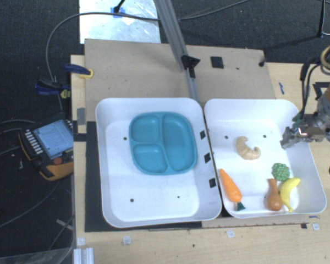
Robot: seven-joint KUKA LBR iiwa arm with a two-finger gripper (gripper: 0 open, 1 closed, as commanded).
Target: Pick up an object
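2 shallow white bins sit side by side on the bench. The left bin [115, 202] holds 1 thing: a teal divided plate [163, 142] with 3 compartments, lying flat in the upper middle of the bin, apart from every wall.

The right bin [247, 111] holds the toy foods. A tan croissant [247, 148] lies near the middle of its floor, well apart from the rest. An orange carrot [230, 187] with a dark green tip lies at a slant along the lower left, close to the wall shared with the left bin. In the lower right corner 3 items crowd together: a green broccoli floret [280, 171] at the top, a yellow banana [290, 192] just below it and curving down toward the bin's lower wall, and a brown drumstick-like piece [273, 197] touching the banana's left side.

The gripper [292, 136] reaches in over the right bin's right edge, hanging above the bin's upper right part, near the wall. It is well apart from the croissant and above the broccoli in the picture. Nothing is seen between its fingers; whether the jaws are released or clenched I cannot tell, as the fingers are too small and blurred.
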